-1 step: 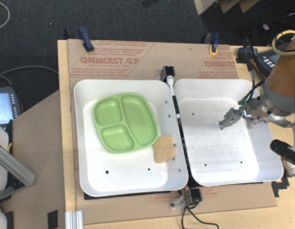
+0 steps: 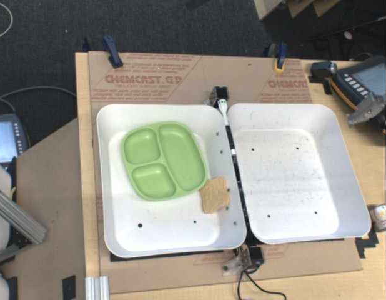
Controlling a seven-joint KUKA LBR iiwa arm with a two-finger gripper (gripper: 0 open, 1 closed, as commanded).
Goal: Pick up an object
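The left bin and the right bin sit side by side on a brown cardboard sheet, their inner rims nearly touching along a dark strip that runs from the far edge to the near edge. A green divided plate lies flat in the left bin, turned at a slant, set toward the far left part of the floor. A tan square piece lies flat at the plate's near right corner, touching or just beside the plate rim and near the bin's right wall. Open white floor in the left bin runs as a broad band along the near edge and as a narrower area in the far right corner. The floor of the right bin shows fine dark specks and four small dark dots. A blue clamp and a yellow-handled clamp grip the far edge of the cardboard. A handheld control unit rests beyond the far right corner of the right bin. The opening of the gripper, and whether it has hold of anything, cannot be told.
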